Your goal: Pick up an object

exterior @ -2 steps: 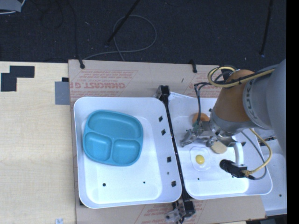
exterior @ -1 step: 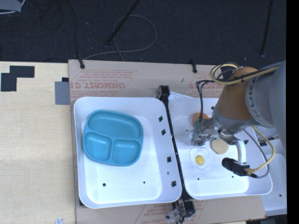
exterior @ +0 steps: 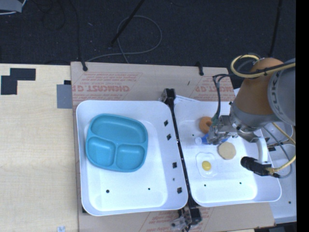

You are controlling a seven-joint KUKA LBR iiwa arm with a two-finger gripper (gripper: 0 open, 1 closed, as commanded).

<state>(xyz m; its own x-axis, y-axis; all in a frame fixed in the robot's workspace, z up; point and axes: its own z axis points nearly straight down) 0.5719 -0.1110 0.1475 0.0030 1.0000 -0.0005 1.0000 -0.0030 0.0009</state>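
— Dark carpet with loose cables lies behind the wooden bench (exterior: pixel 38 153), and two white bins sit on it. Where is the claw?

— The claw (exterior: pixel 218 134) is low over the right bin (exterior: pixel 236 187), at the end of the grey arm (exterior: pixel 256 100). I cannot tell whether it is apart or together; the wrist hides that.

— What is within its reach?

— A small blue piece (exterior: pixel 203 140) lies just beside the claw, on the side toward the other bin. An orange ball (exterior: pixel 205 124) sits near it, a little farther up the view. A tan disc (exterior: pixel 227 151) is just beside the claw toward the near edge, and a toy fried egg (exterior: pixel 206 166) lies a bit beyond that. A blue plate (exterior: pixel 116 143) is well apart, in the left bin (exterior: pixel 96 197).

— So which step is this?

— I judge it the approach or the grab itself. Nothing is visibly held.

— And next?

— Probably settling squarely over one thing, likely the blue piece or the disc, closing, then lifting straight up. The things crowd together, so a neighbour could get nudged.
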